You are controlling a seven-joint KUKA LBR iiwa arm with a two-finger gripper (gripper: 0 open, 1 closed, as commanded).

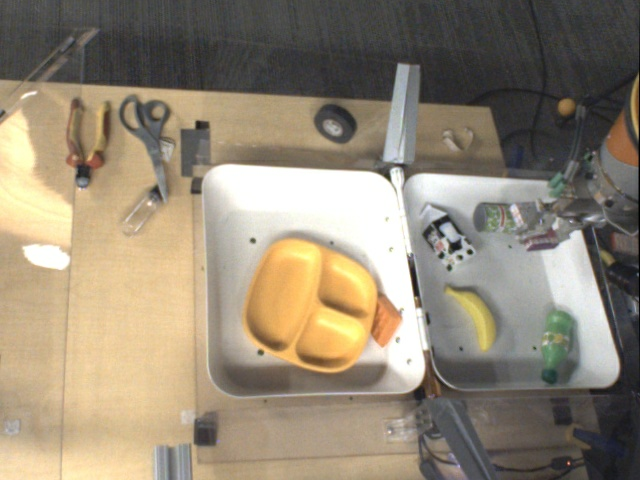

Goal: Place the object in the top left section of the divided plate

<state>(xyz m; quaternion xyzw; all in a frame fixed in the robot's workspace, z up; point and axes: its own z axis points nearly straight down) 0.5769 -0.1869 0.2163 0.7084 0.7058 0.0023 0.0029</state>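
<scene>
Camera view is showing the yellow divided plate [312,305] sitting in the left bin [225,268], tilted a little, its three sections bare. An orange block [386,322] is leaning against the plate's right edge, touching it, close to the bin wall.

In the right bin [590,298] a banana [474,315] is lying near the middle, a green bottle [557,344] is lying near the front right corner, and a small black and white object [445,238] is resting toward the back left. A tin can [503,216] is lying on its side at the back, and the claw [548,230] is hanging just beside its right end; whether it is clenched or released I cannot tell from here.

On the desk [100,318] scissors [150,133], red-handled pliers [86,138] and a roll of tape [335,122] are lying beyond the bins.
</scene>
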